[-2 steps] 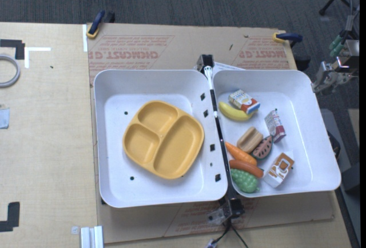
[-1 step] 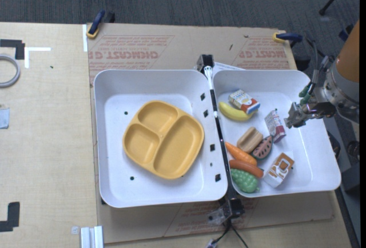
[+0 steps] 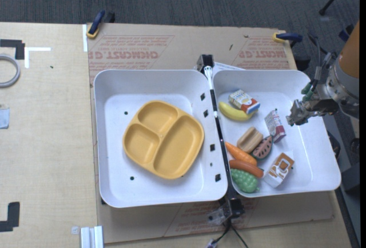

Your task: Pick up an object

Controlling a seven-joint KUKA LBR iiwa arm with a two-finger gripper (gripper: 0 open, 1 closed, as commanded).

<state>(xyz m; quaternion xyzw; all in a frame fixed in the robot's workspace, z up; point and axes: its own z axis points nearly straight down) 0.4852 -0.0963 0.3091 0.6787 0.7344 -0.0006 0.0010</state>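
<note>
Reaching in from the right, your gripper (image 3: 297, 112) hangs over the right-hand bin (image 3: 320, 161), close to that bin's right wall and about level with its middle. Nothing sits between its tips that you can make out, and at this angle you cannot tell whether they are spread or pressed together.

Look at that same bin for the pickable items, all gathered along its left half. A small carton with red and blue print (image 3: 243, 100) lies near the far left corner, touching a banana (image 3: 233, 112) just in front of it. A slim red-and-white packet (image 3: 275, 125) lies tilted near the bin's middle, the item nearest your gripper but apart from it. Beside it, toward the near edge, you have a bread-like piece (image 3: 250, 139) and a watermelon slice (image 3: 263, 148) touching each other. A carrot (image 3: 241, 155) runs along the left wall, with a red chilli-like piece (image 3: 246, 167) under it and a green bumpy vegetable (image 3: 246, 182) at the near left corner. An orange-and-white carton (image 3: 279, 169) lies by the near edge.

Over in the left-hand bin (image 3: 108, 144) you have a yellow three-compartment plate (image 3: 163, 139), lying flat near its centre. Both bins rest on a cardboard sheet (image 3: 137, 50) clamped to the bench.
</note>
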